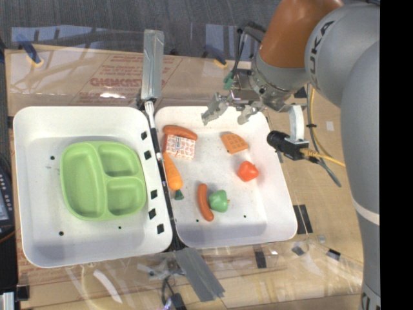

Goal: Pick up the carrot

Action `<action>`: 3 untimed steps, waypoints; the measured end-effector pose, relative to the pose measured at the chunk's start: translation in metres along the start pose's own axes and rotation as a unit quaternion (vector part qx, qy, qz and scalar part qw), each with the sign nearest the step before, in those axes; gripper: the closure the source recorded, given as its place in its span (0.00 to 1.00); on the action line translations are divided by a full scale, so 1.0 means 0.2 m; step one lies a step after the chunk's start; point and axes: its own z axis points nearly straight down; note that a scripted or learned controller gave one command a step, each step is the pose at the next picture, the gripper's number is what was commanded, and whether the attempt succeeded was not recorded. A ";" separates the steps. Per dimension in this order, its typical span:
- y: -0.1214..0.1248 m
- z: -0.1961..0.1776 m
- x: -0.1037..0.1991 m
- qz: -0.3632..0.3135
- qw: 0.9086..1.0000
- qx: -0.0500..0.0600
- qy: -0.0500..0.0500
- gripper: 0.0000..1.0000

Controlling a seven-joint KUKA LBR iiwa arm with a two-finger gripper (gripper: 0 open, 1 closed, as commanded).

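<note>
Against the left wall of the right bin (277, 219) lies the carrot (172, 174), orange, its green end toward the bin's near edge. Just behind the carrot sits a small patterned carton (180, 147), with a sausage (180, 133) beyond it. To the carrot's right lie a second sausage (204, 202) touching a green pepper (219, 201), a red tomato (248, 170), and a waffle piece (233, 142). The gripper (228, 111) hangs over the bin's far edge, well apart from the carrot, fingers spread open and holding nothing. Left of the carrot, the other bin (32, 173) holds a green divided tray (103, 179).
</note>
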 end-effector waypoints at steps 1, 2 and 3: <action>-0.15 0.85 0.01 0.005 1.000 -0.002 0.000 0.00; -0.16 0.40 0.13 0.079 0.997 -0.002 0.000 0.00; 0.07 0.20 -0.13 0.083 0.997 -0.002 0.000 0.00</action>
